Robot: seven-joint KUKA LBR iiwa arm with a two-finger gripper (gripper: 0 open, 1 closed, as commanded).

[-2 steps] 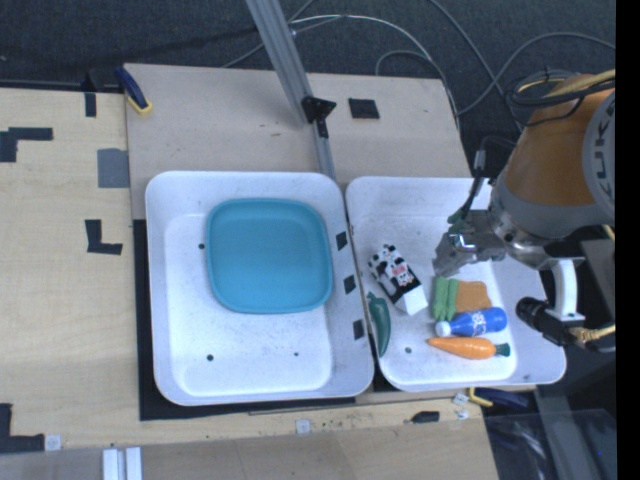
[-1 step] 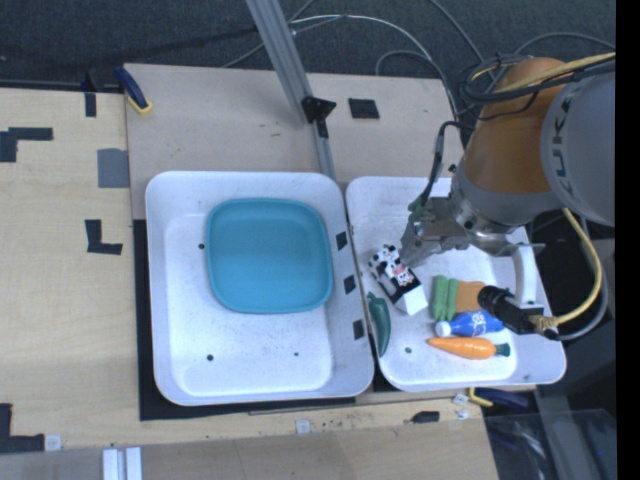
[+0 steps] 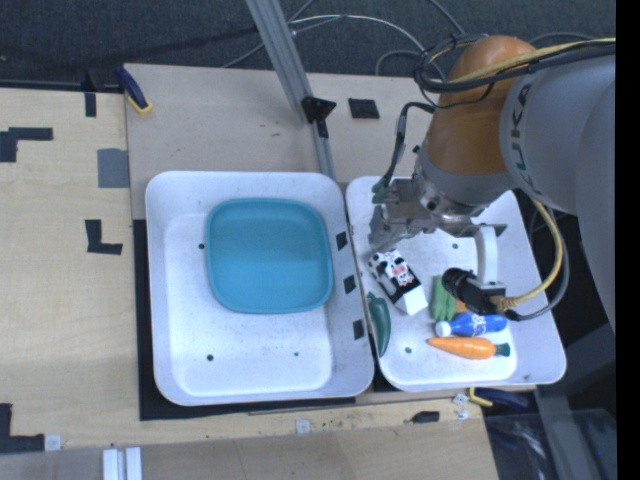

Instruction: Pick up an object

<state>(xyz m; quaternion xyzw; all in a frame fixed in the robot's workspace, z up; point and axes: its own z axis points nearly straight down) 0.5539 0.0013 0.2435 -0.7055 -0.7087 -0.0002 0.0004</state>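
Gripper (image 3: pixel 385 236) hangs low over the right bin (image 3: pixel 535 353), near its left wall; we cannot tell how it is set or whether it has hold of anything. Just below it, toward the bin's front, lies a black-and-white toy (image 3: pixel 397 278), long axis slanting toward the front-right corner. We judge it the nearest target. A green piece (image 3: pixel 379 323) hugs the left wall; a carrot (image 3: pixel 466 347) and a blue item (image 3: pixel 472 324) crowd the front, so room is tight.
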